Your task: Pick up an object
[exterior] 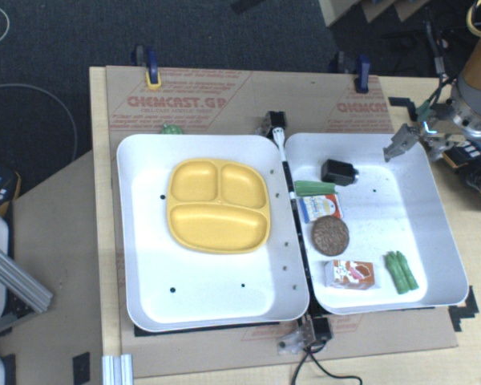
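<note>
yellow tray (219, 205), two white bins (144, 239), five small items

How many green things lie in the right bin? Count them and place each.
2: a green marker at the bin's left wall, and a green bundle near its front right corner.

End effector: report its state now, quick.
End effector: over the right bin's far right corner, nothing between its fingers; open or shut cannot be told.

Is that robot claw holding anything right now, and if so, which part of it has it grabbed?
Nothing is held. The grey two-finger gripper hangs at the right white bin's far edge, with nothing between its fingers.
</note>
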### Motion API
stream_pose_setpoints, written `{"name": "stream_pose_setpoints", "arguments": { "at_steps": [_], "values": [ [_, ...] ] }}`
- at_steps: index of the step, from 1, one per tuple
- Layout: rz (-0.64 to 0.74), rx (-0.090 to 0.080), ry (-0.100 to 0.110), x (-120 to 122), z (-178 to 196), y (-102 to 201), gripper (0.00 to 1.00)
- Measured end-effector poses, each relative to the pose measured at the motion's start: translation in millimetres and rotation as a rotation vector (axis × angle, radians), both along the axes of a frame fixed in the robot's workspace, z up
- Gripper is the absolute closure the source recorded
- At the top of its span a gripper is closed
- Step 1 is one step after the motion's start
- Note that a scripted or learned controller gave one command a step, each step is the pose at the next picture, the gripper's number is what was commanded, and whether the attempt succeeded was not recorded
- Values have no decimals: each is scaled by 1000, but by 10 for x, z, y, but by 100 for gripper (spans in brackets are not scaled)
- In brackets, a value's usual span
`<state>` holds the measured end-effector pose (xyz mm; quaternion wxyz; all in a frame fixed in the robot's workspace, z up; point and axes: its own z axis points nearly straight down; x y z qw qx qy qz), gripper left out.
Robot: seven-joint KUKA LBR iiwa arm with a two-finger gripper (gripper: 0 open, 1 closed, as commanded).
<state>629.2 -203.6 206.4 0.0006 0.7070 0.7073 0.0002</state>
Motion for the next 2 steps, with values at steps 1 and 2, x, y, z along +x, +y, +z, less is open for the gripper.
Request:
{"name": "stream_pose_setpoints", "arguments": {
  "at_steps": [1,2],
  "values": [
    [0,-4,-15,352,-1006,212,0],
    [-4,-6,-21,-153,-1071,361,0]
  ]
}}
